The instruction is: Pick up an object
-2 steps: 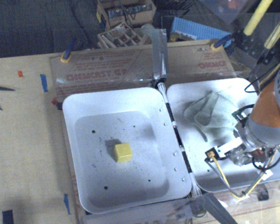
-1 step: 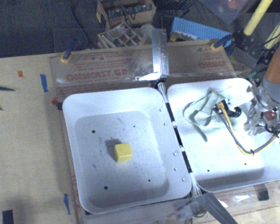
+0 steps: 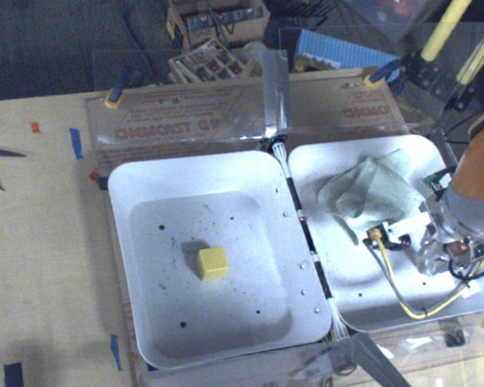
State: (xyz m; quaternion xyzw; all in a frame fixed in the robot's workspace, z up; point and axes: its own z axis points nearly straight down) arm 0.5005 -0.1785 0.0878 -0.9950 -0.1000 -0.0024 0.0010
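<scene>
Nearest the camera, the front rims of the 2 shallow white plastic bins sit side by side on the tan wooden table (image 3: 35, 281). In the left bin (image 3: 129, 192) a small yellow foam cube (image 3: 213, 263) lies alone near the middle of the floor, well apart from every wall. In the right bin (image 3: 359, 305) the grey arm with its orange band (image 3: 483, 171) reaches in from the right, and its tool (image 3: 422, 250) hangs low over the floor beside a looping yellow cable (image 3: 391, 280); wiring and brackets hide the tips, so I cannot tell whether it is released or clenched, and nothing is visibly held. Just beyond it a crumpled pale green cloth (image 3: 365, 190) lies toward the far side of that bin, close to the tool. The cloth looks the likelier target: a good grasp would centre over a raised fold, descend straight, and pinch a ridge rather than flat fabric. The cube would need a trip across the divider.
</scene>
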